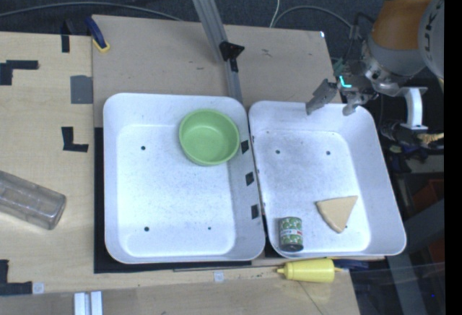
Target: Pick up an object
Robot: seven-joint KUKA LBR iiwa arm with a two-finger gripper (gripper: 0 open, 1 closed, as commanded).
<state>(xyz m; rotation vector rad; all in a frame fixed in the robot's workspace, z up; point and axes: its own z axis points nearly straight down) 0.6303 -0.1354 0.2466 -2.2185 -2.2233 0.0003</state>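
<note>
Nearest the camera, a yellow squeeze bottle (310, 271) lies on its side on the table (166, 64), just outside the near rim of the right bin (375, 154). Just inside that rim a small green-labelled can (291, 232) stands close to the near-left corner, and beside it to the right, apart from it, a tan wedge (339, 212) lies flat, perhaps a slice of bread or cheese; the view is too coarse to be sure. Both sit well clear of the right wall. The rest of the right bin's floor, from the middle to the far wall, is bare speckled white and offers wide room.

On the table at the far left, a clear plastic cylinder (29, 199) lies on its side, well apart from the bins.

The left bin (119, 162) touches the right one along a shared inner edge. A light green bowl (208, 136) sits upright in it near the far-right corner, close to the far wall and near the inner edge; the near and left parts of this bin's floor are bare.

Farther back, the claw (333, 100) hangs over the far rim of the right bin, near its far-right corner. Its two fingers (320, 97) stand spread apart with nothing between them, well away from the can and the wedge. A grey metal pole (209, 6) slants up from behind the bins' junction.
</note>
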